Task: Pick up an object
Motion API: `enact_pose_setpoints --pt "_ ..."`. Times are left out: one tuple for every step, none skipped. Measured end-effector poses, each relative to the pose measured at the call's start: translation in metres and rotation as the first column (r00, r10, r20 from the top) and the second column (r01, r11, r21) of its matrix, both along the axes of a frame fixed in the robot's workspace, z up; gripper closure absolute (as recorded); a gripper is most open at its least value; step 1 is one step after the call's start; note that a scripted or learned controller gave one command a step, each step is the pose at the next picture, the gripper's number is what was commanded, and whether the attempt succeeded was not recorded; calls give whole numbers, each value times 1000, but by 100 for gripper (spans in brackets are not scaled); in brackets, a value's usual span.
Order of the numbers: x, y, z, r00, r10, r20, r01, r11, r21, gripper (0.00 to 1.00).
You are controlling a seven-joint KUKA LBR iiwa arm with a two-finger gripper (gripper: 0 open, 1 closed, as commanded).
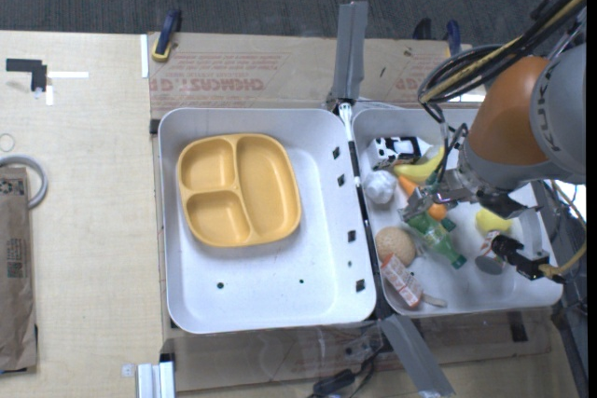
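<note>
Crowded against the right bin's [522, 294] near wall, a wrapped packet [403, 280] and round ball [395, 244] are seen; gripper [431, 198] finger state cannot be told; a neighbour could be nudged, spoiling the grasp.

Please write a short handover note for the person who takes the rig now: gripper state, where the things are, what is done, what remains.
Gripper: low in the right bin, among the clutter; open or shut cannot be judged, and nothing is seen held.
Right bin: banana, crumpled white ball, tan round item, green bottle, orange piece, yellow item, red-and-white packet.
Left bin: yellow divided plate.
Done: arm is lowered over the pile.
Left: secure one object and lift it.
</note>
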State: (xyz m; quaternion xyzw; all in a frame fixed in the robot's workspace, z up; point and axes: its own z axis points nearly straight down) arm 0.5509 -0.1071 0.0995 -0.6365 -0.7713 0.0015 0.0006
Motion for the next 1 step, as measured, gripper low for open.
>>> enact_pose_setpoints --pt "-17 22 91 999 54 1 -54 999 0 100"
